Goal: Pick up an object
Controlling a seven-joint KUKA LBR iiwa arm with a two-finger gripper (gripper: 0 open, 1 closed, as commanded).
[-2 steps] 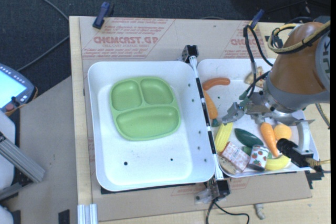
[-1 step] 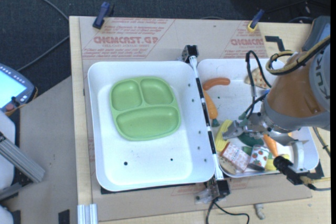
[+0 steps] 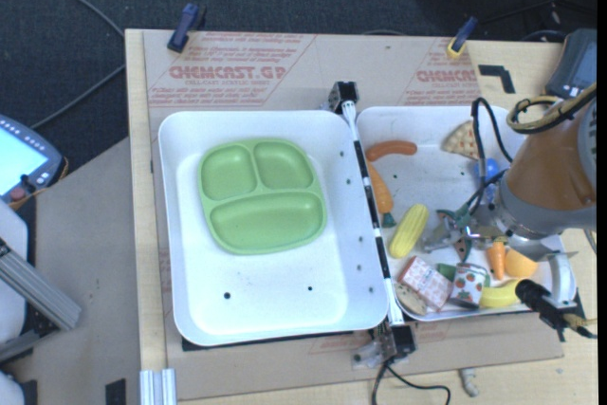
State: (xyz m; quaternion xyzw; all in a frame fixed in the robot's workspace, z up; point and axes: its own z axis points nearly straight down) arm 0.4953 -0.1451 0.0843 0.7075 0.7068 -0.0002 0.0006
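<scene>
The right bin (image 3: 427, 123) holds several toy foods. A yellow corn cob (image 3: 410, 230) lies near its left wall, with an orange carrot (image 3: 380, 190) and a hot dog (image 3: 392, 148) behind it. A pizza slice (image 3: 463, 140) lies at the back. Along the front edge sit a red-and-white snack packet (image 3: 422, 283), a small printed box (image 3: 468, 283) and a yellow banana (image 3: 500, 296). My gripper (image 3: 457, 230) hangs low over the bin's middle, just right of the corn and behind the box. Small orange pieces (image 3: 507, 261) lie beside it under the wrist.
The left bin (image 3: 190, 299) holds a green divided plate (image 3: 262, 194). A black clamp rail (image 3: 365, 194) runs between the bins. The grey and orange arm (image 3: 555, 175) covers the right bin's right side, with cables (image 3: 493, 133) looping over it. Blue clips (image 3: 184, 27) pin the cardboard at the back.
</scene>
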